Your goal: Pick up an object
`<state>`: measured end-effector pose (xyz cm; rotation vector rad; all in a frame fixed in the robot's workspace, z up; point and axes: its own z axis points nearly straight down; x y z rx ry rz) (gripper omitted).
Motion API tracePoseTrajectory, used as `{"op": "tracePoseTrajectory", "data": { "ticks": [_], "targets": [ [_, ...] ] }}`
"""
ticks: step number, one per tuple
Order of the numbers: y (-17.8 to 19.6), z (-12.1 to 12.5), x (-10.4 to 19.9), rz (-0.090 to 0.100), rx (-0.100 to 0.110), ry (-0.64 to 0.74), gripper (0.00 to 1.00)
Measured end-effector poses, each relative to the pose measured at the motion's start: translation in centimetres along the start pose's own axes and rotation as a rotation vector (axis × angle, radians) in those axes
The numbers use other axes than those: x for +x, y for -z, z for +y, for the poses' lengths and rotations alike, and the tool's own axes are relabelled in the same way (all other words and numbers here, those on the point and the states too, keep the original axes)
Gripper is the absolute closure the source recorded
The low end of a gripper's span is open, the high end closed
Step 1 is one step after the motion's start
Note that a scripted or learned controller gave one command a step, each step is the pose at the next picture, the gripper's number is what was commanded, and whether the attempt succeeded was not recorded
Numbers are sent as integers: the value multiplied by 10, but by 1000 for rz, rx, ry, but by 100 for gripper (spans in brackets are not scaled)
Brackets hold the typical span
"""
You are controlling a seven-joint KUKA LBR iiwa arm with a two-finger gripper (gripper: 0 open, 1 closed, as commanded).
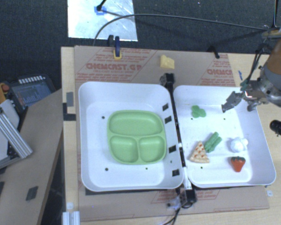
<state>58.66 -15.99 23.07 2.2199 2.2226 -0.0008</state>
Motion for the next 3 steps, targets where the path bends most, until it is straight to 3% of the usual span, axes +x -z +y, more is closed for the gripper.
{"op": "tracePoseTrajectory", "data": {
  "ticks": [2, 3],
  "targets": [
    [-110, 2, 3, 1, 2, 0, 0],
    [-96, 4, 2, -1, -4, 1, 100]
  ]
}}
